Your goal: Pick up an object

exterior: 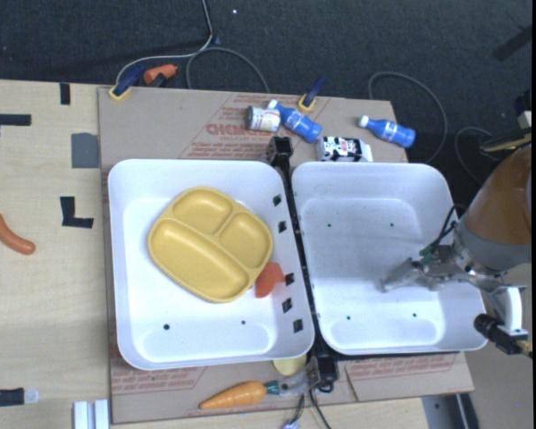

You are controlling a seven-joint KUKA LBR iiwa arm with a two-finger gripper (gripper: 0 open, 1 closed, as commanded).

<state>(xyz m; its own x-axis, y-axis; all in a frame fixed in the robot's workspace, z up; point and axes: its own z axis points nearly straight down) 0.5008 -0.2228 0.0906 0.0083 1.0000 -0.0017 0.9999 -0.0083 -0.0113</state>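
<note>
A yellow divided plate [211, 242] lies in the left bin [138, 329]. A small red-orange object [269, 281] rests against the plate's right edge, near the wall between the bins. My gripper [398, 280] reaches in from the right and hangs low over the floor of the right bin [366, 333], right of its middle. The grey arm with its orange band [505, 208] stands over the right bin's right edge. Nothing is visibly held at the gripper's tip.
Behind the bins lie two blue bottles [301, 123] [389, 131], a white bottle [263, 117] and a black-and-white carton [344, 149]. A toy carrot [233, 396] lies in front of the bins. A toy sausage [11, 233] sits far left on the bench.
</note>
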